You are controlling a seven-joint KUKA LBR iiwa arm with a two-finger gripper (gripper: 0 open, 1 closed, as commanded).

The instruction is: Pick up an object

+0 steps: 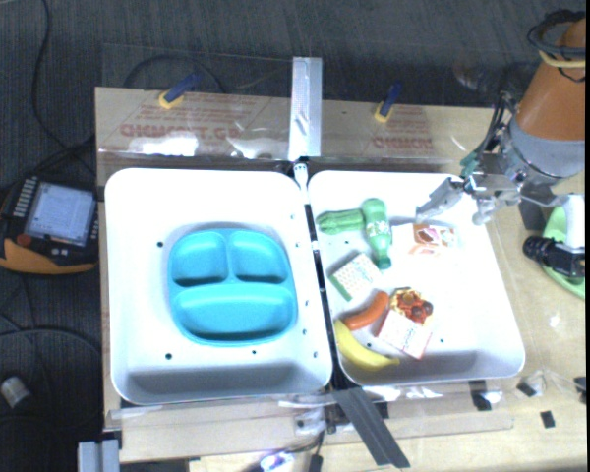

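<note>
My gripper (460,203) hangs over the far right corner of the right bin (501,313). It is open, its two grey fingers are spread, and nothing sits between them. Just below it lies a small red and white wrapper (432,236). Further left lies a green bottle (376,228) with a green pepper-like piece (338,220) beside it. Toward the front are a green and white box (352,275), an orange sausage (365,311), a yellow banana (361,351) and a white packet with red fruit on it (407,324).
The left bin (138,224) holds a blue divided plate (231,281). A metal post (306,106) stands behind the wall between the bins. A green and white item (568,234) lies on the bench right of the bins.
</note>
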